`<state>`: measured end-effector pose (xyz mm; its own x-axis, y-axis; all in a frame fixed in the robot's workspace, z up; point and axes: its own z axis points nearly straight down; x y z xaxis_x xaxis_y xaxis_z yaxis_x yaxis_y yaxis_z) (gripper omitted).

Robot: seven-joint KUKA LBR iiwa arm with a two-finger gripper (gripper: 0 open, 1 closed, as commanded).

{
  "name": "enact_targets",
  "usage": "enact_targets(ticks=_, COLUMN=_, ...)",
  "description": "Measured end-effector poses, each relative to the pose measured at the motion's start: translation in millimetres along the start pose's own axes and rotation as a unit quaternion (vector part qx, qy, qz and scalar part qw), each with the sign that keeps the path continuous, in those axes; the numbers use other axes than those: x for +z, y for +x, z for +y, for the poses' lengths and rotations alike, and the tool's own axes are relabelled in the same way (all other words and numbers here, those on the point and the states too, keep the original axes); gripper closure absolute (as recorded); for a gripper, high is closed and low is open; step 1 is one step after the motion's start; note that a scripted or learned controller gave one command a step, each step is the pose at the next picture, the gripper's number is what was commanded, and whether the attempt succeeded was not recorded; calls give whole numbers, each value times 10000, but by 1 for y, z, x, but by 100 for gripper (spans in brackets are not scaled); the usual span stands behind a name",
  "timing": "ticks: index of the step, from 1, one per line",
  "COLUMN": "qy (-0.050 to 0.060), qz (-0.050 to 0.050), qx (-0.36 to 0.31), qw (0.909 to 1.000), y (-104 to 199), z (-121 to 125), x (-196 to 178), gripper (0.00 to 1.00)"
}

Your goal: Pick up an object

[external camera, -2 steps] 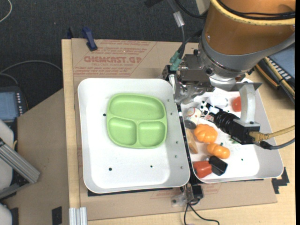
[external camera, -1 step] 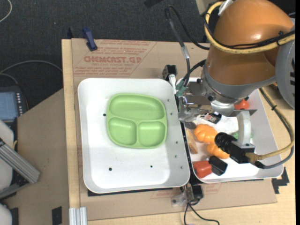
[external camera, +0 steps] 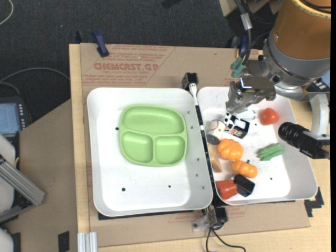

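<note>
My gripper point(external camera: 237, 108) hangs over the back left part of the right bin point(external camera: 302, 185). Just below its tip lies a small black-and-white object point(external camera: 237, 127). Apart from the gripper are a red tomato point(external camera: 269, 115), an orange pepper point(external camera: 231, 149), a smaller orange piece point(external camera: 245, 168), a green vegetable point(external camera: 270, 151), a red block point(external camera: 227, 189) and a black block point(external camera: 244, 185). I see nothing lifted off the bin floor.
The left bin point(external camera: 105, 177) holds a green divided plate point(external camera: 153, 134). A grey piece point(external camera: 212, 139) and a tan piece point(external camera: 215, 165) lie along the right bin's left wall. A black cylindrical part point(external camera: 298, 135) juts over the right bin's right side.
</note>
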<state>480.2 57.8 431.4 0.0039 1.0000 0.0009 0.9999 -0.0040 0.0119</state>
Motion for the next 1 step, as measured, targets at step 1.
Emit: enact_targets(ticks=1, qy=40, qz=1, qx=-41, qw=10000, y=46, z=-1, x=-9, gripper=100)
